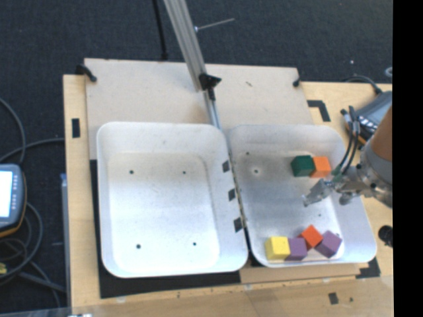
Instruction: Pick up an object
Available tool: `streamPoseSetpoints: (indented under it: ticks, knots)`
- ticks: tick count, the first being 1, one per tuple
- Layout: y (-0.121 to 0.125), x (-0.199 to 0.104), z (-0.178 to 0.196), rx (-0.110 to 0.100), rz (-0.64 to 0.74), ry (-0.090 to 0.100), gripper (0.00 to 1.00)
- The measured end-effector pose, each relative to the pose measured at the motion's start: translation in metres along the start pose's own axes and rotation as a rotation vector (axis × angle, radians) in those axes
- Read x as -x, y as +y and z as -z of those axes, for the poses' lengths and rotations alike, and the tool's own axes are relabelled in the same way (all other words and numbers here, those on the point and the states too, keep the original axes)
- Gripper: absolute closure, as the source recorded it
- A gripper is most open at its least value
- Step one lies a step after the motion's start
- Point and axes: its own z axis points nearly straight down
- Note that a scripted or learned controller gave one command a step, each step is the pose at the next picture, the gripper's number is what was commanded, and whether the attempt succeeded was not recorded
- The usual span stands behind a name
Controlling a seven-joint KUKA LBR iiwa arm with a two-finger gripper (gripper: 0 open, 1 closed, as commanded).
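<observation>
The right bin (264,197) holds several small blocks. A green block (303,166) and an orange block (322,166) touch each other near its far right side. Along its near edge lie a yellow block (278,247), a purple block (297,249), a red-orange block (311,234) and a second purple block (329,243). My gripper (328,197) hangs over the right part of this bin, between the two groups. Its fingers are spread open and nothing sits between them. It is just below the orange block and touches none of the blocks.
The left bin (112,177) sits beside the right one on the wooden bench. A slanted metal pole (188,38) rises from behind the bins' shared edge. A handheld screen (10,197) and cables lie off the bench at the left.
</observation>
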Motion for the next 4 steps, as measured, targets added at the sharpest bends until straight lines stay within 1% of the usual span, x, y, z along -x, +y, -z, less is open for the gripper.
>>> streamPoseSetpoints:
  ticks: [1,2,3,4]
  knots:
    - [-0.005,0.003,0.014,0.001,0.002,0.000,0.00]
    - [0.056,-0.010,-0.118,-0.008,0.007,0.002,0.00]
    - [0.106,0.001,-0.130,0.000,0.007,0.000,0.00]
    - [0.153,0.019,-0.128,-0.015,0.007,0.007,0.00]
